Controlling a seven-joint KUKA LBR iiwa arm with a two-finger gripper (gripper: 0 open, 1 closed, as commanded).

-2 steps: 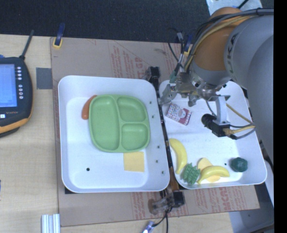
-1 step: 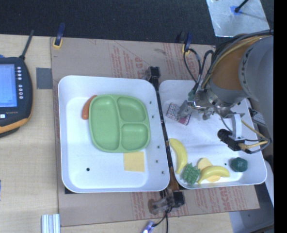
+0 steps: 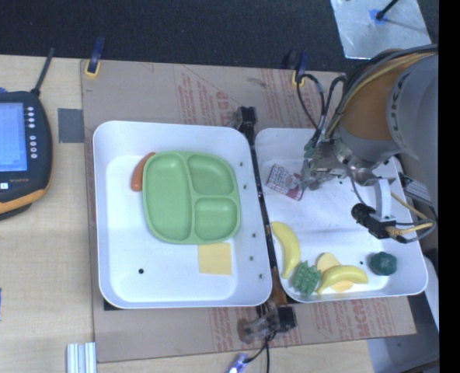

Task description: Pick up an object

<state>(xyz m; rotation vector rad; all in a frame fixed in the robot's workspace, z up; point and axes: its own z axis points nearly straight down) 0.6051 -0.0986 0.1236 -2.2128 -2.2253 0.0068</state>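
Observation:
My gripper hangs over the upper part of the right bin, just right of a small pink patterned packet that lies near the bin's top left. Lower in that bin lie a yellow banana, a green bumpy toy, a second yellow banana-like piece and a dark green round object. In the left bin sits a green divided plate, with an orange-red object at its left edge and a yellow square slice below it.
The grey arm with its orange band fills the upper right, over the right bin's far corner. A teach pendant lies on the bench at the far left. Cables run along the seam between the bins.

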